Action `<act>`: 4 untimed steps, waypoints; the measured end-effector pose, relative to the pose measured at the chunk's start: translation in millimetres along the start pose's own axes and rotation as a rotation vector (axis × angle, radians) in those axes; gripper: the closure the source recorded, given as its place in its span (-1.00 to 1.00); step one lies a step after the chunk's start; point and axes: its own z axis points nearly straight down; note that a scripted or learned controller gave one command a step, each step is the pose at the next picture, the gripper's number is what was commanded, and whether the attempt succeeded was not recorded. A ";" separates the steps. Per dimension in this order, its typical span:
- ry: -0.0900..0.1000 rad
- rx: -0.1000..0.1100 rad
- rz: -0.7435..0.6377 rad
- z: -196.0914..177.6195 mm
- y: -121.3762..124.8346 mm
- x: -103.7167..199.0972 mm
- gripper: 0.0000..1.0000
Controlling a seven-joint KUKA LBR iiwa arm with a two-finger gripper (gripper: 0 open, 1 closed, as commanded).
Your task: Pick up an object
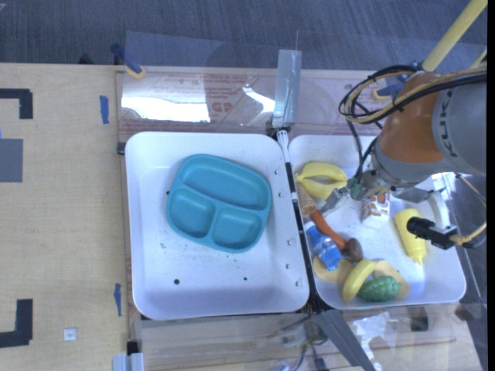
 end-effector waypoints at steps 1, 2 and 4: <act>0.003 0.008 0.416 13.3 33.7 -45.6 -1.00; 0.006 0.032 0.333 14.8 65.2 -31.5 -1.00; 0.004 -0.005 0.421 -93.4 96.2 22.6 1.00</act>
